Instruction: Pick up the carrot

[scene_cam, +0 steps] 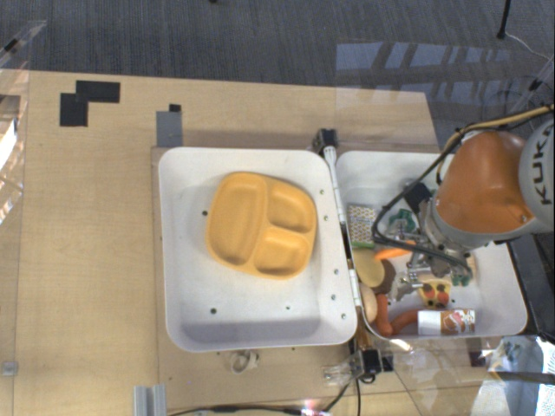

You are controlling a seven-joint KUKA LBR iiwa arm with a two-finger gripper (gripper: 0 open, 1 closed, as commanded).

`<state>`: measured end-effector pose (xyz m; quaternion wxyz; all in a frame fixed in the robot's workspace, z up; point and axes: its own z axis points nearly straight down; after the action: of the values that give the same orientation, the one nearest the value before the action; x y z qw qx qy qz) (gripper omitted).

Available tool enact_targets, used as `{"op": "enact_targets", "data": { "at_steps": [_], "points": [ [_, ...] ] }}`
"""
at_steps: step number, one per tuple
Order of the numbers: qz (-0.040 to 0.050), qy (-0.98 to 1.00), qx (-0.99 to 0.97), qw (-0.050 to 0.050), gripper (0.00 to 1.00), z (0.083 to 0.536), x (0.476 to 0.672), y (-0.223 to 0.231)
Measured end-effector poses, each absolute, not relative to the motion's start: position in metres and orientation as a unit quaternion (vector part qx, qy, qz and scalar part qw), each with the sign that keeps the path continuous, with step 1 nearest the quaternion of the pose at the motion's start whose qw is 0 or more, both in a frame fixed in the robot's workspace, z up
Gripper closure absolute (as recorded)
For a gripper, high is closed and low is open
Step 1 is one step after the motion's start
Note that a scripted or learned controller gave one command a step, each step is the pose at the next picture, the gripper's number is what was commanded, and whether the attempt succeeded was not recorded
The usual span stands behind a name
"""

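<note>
The pale wood-grain bench (87,258) carries two shallow white plastic bins with rounded corners, set side by side and touching along a metal-edged seam. The left white bin (186,310) holds a mustard-yellow plastic tray (260,224), smooth and rounded, moulded into three compartments and lying slightly turned.

Over the right white bin (512,302) hangs the grey arm with its glossy orange dome-shaped band (481,189), black cables looping off its left side. Beneath it the metal jaws (422,271) point down into the clutter; whether they are spread or closed cannot be told, as wrist and cables hide them.

In the right bin, a white cylindrical bottle with a red-printed label (447,321) lies on its side near the front wall. Just left of it lies a reddish sausage-shaped piece (401,322), and beside that a tan rounded piece (371,272). The slim orange carrot (390,253) lies just left of the jaws, partly under the cables, beside the tan piece.
</note>
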<state>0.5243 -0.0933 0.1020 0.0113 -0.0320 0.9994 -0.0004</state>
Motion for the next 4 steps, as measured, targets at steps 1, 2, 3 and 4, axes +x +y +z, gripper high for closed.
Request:
{"op": "enact_targets", "data": {
  "at_steps": [1,2,3,4],
  "points": [
    [0.0013,0.998,0.058,0.009,0.0,0.09,0.509,-0.119],
    [0.0002,0.998,0.055,0.015,1.0,0.104,0.513,-0.119],
    [-0.0032,0.989,-0.149,0.01,1.0,0.091,0.498,-0.174],
    [-0.0013,0.998,-0.067,0.012,1.0,0.091,0.565,-0.102]
  ]
}}
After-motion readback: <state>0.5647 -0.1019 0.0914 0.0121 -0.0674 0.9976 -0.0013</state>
